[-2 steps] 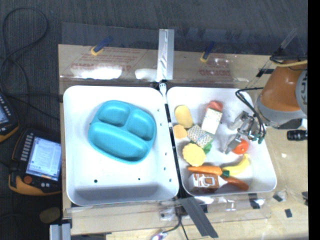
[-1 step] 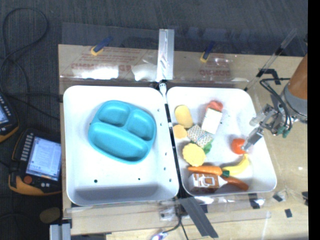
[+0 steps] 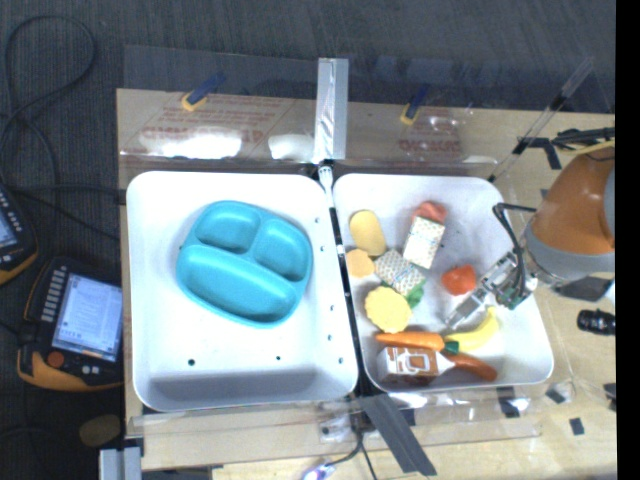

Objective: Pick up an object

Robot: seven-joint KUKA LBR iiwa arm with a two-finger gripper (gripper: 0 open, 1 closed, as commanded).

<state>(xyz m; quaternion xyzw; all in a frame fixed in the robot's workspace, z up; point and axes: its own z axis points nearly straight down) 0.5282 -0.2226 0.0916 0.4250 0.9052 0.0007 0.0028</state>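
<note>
My gripper (image 3: 466, 311) is low in the right bin (image 3: 520, 368), reaching in from the right. It sits just below a red tomato (image 3: 460, 279) and just above a yellow banana (image 3: 481, 331). Nothing shows as held. Around it lie a carrot (image 3: 410, 340), a brown carton (image 3: 405, 365), a yellow round piece (image 3: 388, 309), a patterned box (image 3: 399, 271), a white carton (image 3: 424, 242) and a yellow lemon (image 3: 367, 232).
The left bin (image 3: 160, 368) holds a blue divided plate (image 3: 245, 261). A raised rim (image 3: 338, 278) divides the two bins. The arm's orange band (image 3: 578, 208) hangs over the right bin's right wall. A tablet (image 3: 85, 318) lies off the bench at the left.
</note>
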